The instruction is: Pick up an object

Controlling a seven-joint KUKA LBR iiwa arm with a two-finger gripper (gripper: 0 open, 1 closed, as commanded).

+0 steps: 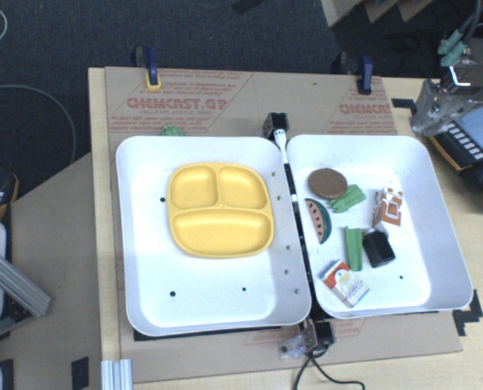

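Right of the yellow divided plate, right bin holds brown disc, watermelon slice, black block; finger state cannot be told.

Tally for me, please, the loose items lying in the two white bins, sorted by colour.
Yellow: 1, the divided plate
Green: 2, block and stick
Brown: 1, round disc
Black: 1, block
Mixed colours: 3, watermelon slice, orange-and-white packet, red-and-white carton
Total: 8
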